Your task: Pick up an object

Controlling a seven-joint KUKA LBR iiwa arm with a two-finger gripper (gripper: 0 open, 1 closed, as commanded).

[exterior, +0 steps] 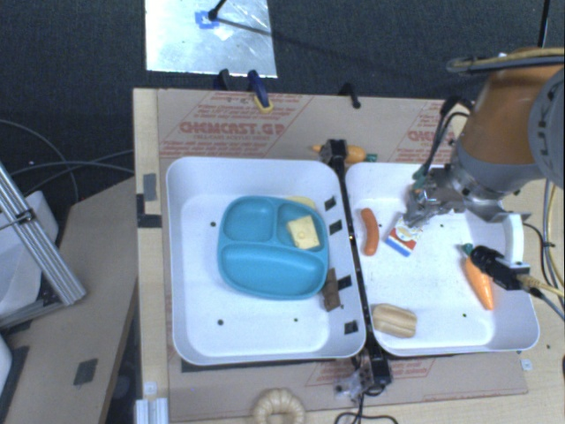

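Open floor between hot dog (369,230) and carrot (479,283) (bread roll (394,320) below).

Both white bins (203,325) look like smooth, slightly glossy plastic. The blue divided plate (265,254) in the left bin has the same smooth plastic sheen. Beneath them lies a matt brown cardboard sheet (291,117) with red print. At the far side a crinkled silvery foil sheet (207,25) gleams on dark, matt carpet-like flooring (71,60).
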